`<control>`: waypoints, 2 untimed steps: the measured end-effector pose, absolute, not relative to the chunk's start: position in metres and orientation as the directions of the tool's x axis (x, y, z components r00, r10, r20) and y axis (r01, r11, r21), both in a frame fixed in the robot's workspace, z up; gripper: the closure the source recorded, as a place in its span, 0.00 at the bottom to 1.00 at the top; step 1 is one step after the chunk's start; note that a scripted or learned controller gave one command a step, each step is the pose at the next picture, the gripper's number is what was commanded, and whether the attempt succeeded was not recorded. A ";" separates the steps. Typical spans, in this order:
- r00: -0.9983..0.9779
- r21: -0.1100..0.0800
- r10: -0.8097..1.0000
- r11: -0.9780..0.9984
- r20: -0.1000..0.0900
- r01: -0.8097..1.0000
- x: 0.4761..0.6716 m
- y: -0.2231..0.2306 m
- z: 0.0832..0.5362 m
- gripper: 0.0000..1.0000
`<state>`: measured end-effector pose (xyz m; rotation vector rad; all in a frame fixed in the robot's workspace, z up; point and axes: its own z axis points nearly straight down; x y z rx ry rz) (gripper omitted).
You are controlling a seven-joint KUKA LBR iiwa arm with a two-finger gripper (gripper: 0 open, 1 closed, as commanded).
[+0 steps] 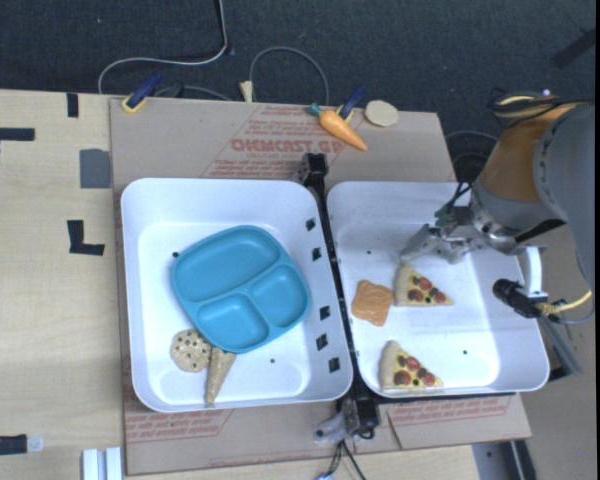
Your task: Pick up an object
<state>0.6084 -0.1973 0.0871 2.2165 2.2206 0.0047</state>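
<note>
Over the right bin's (pixel 515 373) upper middle, pincer (pixel 420 248) spread just above a pizza slice (pixel 418 288), open floor rightward

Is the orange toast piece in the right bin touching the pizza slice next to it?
Apart. The camera view shows a thin strip of white bin floor between the orange toast piece and the upper pizza slice.

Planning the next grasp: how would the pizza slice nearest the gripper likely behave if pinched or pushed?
The pizza slice looks like moulded toy food, so probably stiff and light. It lies flat on the right bin floor, so fingers may slide it rather than get under it. Being a flat wedge, it should not roll.
</note>
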 end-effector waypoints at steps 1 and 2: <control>-0.002 0.009 1.000 0.002 -0.006 1.000 0.570 -0.160 0.088 0.00; 0.001 0.009 1.000 -0.001 -0.003 1.000 0.534 -0.194 0.088 0.00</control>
